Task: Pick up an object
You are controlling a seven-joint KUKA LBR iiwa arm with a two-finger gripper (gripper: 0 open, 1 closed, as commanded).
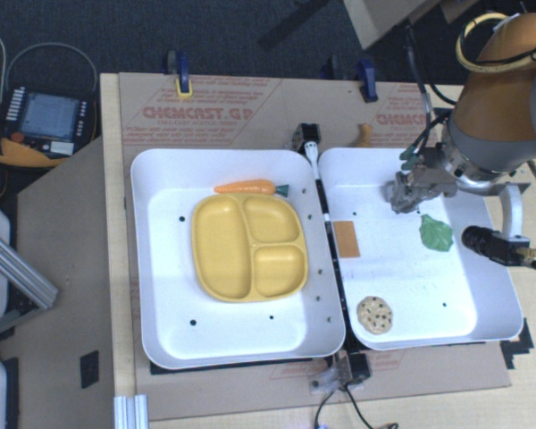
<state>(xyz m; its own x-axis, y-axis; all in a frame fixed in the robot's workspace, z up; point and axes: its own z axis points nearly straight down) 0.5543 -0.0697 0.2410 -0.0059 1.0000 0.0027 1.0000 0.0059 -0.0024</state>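
Note:
My gripper (405, 197) hangs over the upper middle of the right bin (375, 172), reaching in from the right. Just right of it and a little nearer lies a green leafy piece (436, 233). An orange-brown flat rectangle (346, 239) rests near the right bin's left wall. A round speckled cookie (374, 314) sits at the bin's front. In the left bin (161, 266) a yellow divided plate (248, 245) lies in the middle, with an orange carrot (247, 187) along its far edge. Nothing shows between the gripper and the bin floor.
The two bins meet at a central ridge (326, 231) with a black clip (307, 138) at its far end. A handheld controller (45, 119) sits off the bench at the far left. Brown board borders the bins.

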